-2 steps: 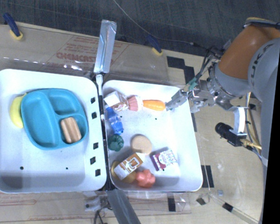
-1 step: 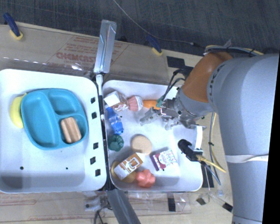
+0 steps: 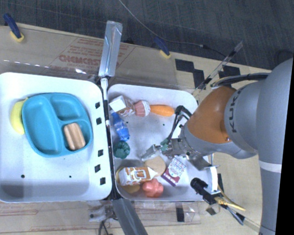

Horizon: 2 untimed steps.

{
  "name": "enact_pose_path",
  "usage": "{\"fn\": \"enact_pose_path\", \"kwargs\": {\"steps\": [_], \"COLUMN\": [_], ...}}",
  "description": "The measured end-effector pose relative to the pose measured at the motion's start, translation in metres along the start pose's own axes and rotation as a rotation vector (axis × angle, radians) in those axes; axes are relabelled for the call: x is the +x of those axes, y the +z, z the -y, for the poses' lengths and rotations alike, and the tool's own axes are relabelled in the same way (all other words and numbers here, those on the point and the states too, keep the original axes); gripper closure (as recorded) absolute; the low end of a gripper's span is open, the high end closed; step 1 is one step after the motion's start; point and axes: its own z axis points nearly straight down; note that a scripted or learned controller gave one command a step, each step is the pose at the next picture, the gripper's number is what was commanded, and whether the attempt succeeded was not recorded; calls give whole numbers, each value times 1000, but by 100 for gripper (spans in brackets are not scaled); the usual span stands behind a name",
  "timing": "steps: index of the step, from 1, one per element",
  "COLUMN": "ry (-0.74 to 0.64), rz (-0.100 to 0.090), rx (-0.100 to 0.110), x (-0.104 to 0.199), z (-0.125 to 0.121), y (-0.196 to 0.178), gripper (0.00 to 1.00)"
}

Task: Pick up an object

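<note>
My gripper (image 3: 158, 150) hangs low in the middle of the right bin (image 3: 190, 100), open, with nothing between its fingers. One silver finger (image 3: 148, 152) points toward a dark green ball (image 3: 121, 149) to its left. Just below the gripper lie a beige round item (image 3: 155, 166) and a white and pink packet (image 3: 175, 170). Along the front wall sit a packet with an orange label (image 3: 133, 175) and a red fruit (image 3: 153, 189). At the back are a white cube (image 3: 118, 105), a pinkish cup (image 3: 140, 109) and an orange carrot (image 3: 162, 110). A blue bottle (image 3: 120, 127) lies by the left wall.
The left bin (image 3: 36, 181) holds a blue divided plate (image 3: 48, 117) with a brown bun (image 3: 74, 136) in one compartment, and a yellow banana (image 3: 16, 115) beside the plate. The arm's orange band (image 3: 212, 116) overhangs the right bin's right side. A ridge (image 3: 104, 130) separates the bins.
</note>
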Motion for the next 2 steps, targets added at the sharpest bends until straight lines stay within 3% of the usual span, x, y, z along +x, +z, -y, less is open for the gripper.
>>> {"fn": "enact_pose_path", "kwargs": {"steps": [1, 2], "ry": [-4, 282], "rz": [1, 1], "rx": [-1, 1], "x": [-1, 30], "z": [-1, -44], "y": [-10, -35], "gripper": [100, 100]}}
